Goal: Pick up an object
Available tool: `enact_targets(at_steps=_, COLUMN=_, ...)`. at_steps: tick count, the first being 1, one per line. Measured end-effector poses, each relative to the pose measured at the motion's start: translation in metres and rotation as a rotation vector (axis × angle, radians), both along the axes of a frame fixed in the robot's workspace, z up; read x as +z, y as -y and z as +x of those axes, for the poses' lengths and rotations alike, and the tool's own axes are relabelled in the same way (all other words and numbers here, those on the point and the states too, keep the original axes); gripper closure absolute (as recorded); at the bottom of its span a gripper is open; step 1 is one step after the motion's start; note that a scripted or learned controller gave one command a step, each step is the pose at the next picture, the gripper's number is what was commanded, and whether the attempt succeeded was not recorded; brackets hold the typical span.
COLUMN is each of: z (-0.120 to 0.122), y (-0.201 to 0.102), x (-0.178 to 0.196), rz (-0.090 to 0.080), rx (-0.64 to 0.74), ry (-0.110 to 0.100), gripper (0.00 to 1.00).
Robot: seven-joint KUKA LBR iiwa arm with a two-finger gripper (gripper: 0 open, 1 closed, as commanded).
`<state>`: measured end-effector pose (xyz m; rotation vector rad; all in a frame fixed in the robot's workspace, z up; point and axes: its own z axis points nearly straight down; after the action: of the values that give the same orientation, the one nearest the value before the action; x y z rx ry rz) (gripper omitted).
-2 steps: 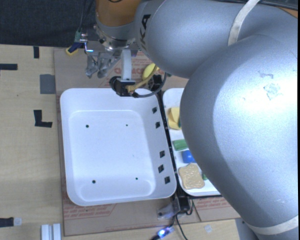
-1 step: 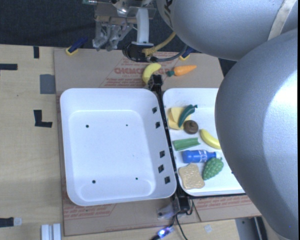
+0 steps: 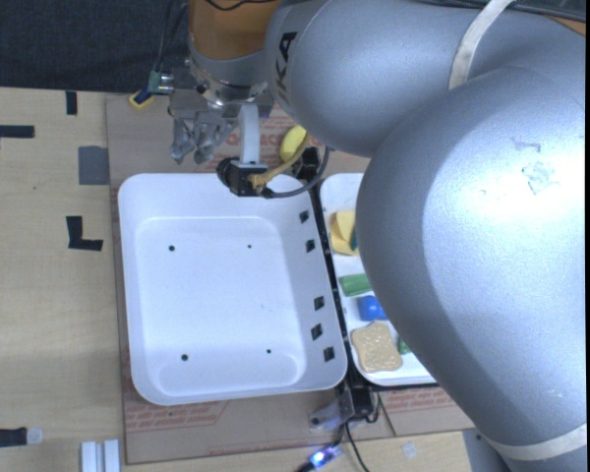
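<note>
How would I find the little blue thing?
Look in the right-hand shallow white bin, beside the big grey robot arm. The small blue block lies between a green piece above and a tan sponge-like slab below. It is the one blue item.

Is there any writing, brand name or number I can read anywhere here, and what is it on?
No text can be read here.
Arm: dark marks, probably part of a brand name, sit on the grey casing just under the orange band; they are cut off at an angle and too blurred to read.
Bench: black tape marks shaped like corners and bars, not letters.
Left bin and the things in the right bin: no labels visible.
</note>
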<state>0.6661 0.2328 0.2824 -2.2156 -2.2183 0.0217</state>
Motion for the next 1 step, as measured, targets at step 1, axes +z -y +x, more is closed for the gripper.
enact_targets(at_steps=1, z=-0.005, y=-0.0009, x=0.1973, rz=0.011, rx=0.003, ry=0.032, gripper=1.0)
